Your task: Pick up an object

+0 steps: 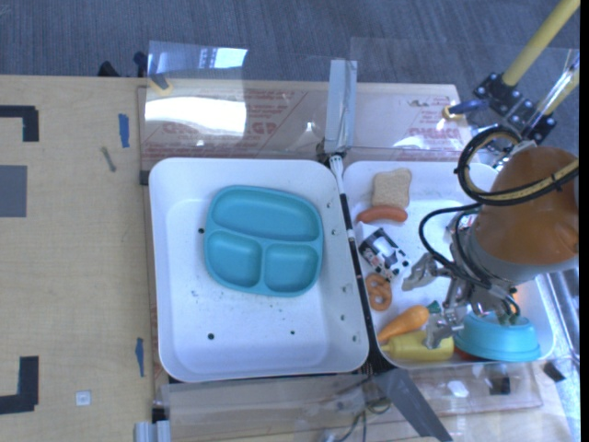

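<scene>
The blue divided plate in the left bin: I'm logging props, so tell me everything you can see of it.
The blue divided plate is a teal, rounded-rectangle tray that looks like smooth plastic. Raised ridges split it into three compartments: one wide one along the far side and two smaller ones along the near side. It lies flat, right side up and slightly rotated, on the floor of the left bin, toward its far half. No food lies in its compartments, and nothing but the bin floor touches it.
</scene>
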You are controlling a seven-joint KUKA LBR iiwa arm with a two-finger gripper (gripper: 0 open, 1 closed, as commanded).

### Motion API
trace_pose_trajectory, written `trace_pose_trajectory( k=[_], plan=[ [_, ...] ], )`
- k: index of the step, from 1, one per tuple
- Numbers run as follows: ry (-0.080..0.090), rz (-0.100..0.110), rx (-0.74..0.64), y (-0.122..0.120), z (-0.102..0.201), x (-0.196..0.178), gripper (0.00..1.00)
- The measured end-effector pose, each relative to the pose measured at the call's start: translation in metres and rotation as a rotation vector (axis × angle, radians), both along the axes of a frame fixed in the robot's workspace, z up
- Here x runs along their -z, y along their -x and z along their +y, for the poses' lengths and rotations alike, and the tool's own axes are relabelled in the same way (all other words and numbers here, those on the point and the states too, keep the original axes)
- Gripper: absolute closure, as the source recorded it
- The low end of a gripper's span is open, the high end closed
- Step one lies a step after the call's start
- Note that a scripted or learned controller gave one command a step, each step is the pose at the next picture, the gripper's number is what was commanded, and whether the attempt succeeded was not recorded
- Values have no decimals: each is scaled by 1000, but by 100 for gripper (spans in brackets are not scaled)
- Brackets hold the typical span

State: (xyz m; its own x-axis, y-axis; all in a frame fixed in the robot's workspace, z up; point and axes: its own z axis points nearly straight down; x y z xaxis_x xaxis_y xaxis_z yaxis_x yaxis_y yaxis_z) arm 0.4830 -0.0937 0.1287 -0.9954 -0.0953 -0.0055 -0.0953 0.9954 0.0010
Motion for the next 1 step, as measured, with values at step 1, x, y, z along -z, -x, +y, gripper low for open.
trace_pose_trajectory(
  k=[1],
  plan=[
    [3, -1, -42, -55, 0, 38, 0]
  ],
)
